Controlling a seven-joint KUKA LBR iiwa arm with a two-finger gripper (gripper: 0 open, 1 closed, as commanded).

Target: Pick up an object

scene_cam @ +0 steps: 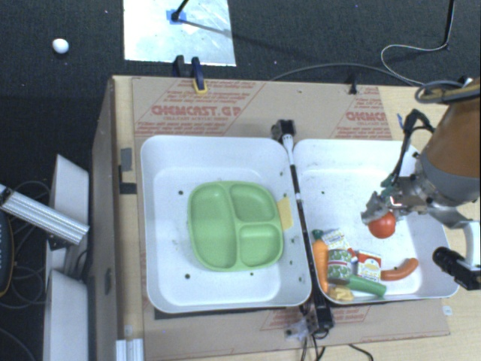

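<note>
My gripper (385,210) hangs over the right bin (338,171), a little right of its middle. A red tomato (383,227) lies directly at the gripper's tip, its top edge hidden by the metal; whether it is gripped or just resting beneath is unclear. Along the bin's front edge lie an orange carrot (321,260), a green-and-white packet (339,257), a red-and-white carton (367,262), a reddish sausage (399,269) and a green vegetable (366,284).
The left bin (169,171) holds a green divided plate (234,226) with a small yellow piece (285,213) by its right rim. A dark bar (297,194) runs between the bins. A black fitting (455,268) juts over the right bin's front right corner.
</note>
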